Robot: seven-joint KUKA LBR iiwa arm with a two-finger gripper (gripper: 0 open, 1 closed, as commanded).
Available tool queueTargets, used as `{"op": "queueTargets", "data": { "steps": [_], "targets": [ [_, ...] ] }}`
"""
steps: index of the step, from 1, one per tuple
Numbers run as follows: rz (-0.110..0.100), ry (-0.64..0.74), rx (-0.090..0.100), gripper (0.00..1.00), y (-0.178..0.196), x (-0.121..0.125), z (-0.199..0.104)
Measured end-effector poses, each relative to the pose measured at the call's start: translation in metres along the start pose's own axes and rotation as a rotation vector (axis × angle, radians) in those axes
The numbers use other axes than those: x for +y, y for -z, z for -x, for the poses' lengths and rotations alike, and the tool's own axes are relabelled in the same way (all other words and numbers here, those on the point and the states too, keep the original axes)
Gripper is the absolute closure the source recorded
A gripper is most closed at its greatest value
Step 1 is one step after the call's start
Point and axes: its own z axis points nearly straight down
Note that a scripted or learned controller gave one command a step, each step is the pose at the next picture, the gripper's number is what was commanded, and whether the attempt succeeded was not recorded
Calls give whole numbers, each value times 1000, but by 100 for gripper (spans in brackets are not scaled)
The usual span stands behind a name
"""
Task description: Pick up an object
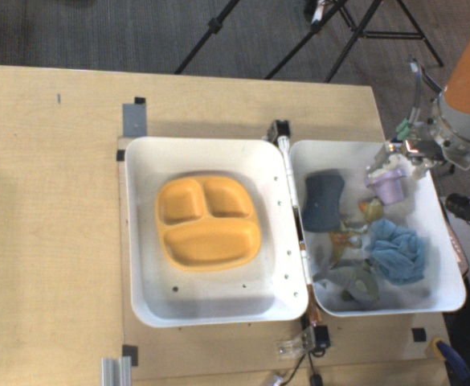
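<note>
A KUKA arm (469, 79) reaches in over the right bin (451, 292), where the gripper (395, 166) appears to pinch a small lilac cup (390, 188) at the bin's far side. The yellow divided plate (208, 220) sits alone in the left bin (138, 240). The grip looks shallow, so the cup could slip back among the blue cloth (398, 250), dark sponge (324, 200) and grey clutter. No readable lettering appears anywhere.

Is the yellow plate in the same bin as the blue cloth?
No, the yellow plate lies alone in the left bin, while the blue cloth sits in the right bin.
</note>
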Motion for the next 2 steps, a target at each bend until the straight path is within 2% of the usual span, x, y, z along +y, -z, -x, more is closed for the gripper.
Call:
{"op": "queueTargets", "data": {
  "steps": [1,2],
  "targets": [
    [-1,49,0,0,-81,-10,29],
    [9,231,-4,0,-163,-19,62]
  ]
}}
